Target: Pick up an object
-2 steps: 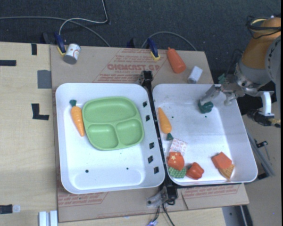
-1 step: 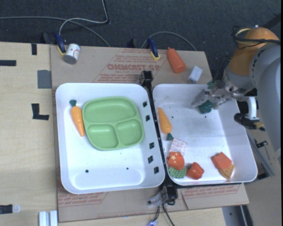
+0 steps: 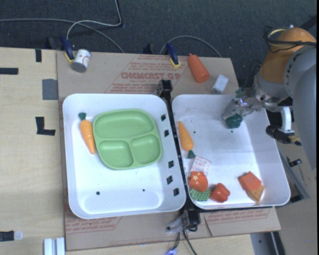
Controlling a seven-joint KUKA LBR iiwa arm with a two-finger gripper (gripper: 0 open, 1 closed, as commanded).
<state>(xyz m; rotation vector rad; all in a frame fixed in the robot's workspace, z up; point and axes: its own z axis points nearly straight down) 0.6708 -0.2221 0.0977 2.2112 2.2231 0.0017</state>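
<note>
My gripper [image 3: 237, 110] hangs low over the back right part of the right bin [image 3: 266, 158], reaching in from the right. A small dark green object [image 3: 234, 122] lies directly under its tip, touching or nearly touching it. In the same bin an orange carrot [image 3: 185, 136] lies along the left wall. A red tomato-like piece [image 3: 198, 181], a red pepper [image 3: 219, 193] and an orange wedge [image 3: 251, 186] sit near the front, with a small pink-and-white packet [image 3: 200, 165] behind the tomato.
The left bin [image 3: 74, 169] holds a green divided plate [image 3: 128, 138] and another carrot [image 3: 86, 133] beside it. Behind the bins on the cardboard lie an orange bottle shape [image 3: 198, 68], a grey cube [image 3: 220, 83] and a small can [image 3: 81, 59].
</note>
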